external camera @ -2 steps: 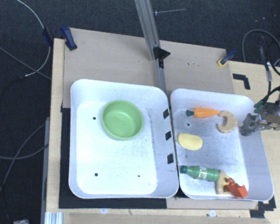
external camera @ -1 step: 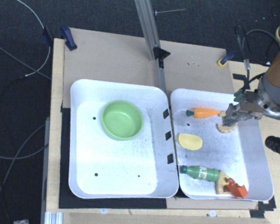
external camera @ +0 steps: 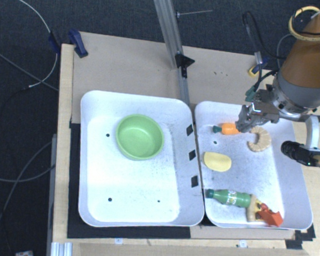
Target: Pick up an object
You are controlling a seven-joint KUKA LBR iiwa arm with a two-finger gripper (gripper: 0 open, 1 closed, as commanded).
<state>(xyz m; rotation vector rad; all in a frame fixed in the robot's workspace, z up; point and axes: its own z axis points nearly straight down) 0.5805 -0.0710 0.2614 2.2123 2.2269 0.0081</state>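
My gripper point(external camera: 247, 124) hangs over the far part of the right bin point(external camera: 297, 197), its fingers pointing down just right of a small orange carrot point(external camera: 226, 129) with a green tip. A tan crescent-shaped pastry point(external camera: 258, 141) lies just below and right of the gripper. Nearer the front lie a yellow oval piece point(external camera: 217, 161), a green bottle point(external camera: 230, 198) on its side, and a red and tan toy point(external camera: 265, 214). Nothing shows between the fingers.
The left bin point(external camera: 91, 197) holds a green bowl point(external camera: 140, 137). A grey metal post point(external camera: 168, 27) slants up from between the two bins at the back. Blue clamps sit at the bench's far corners.
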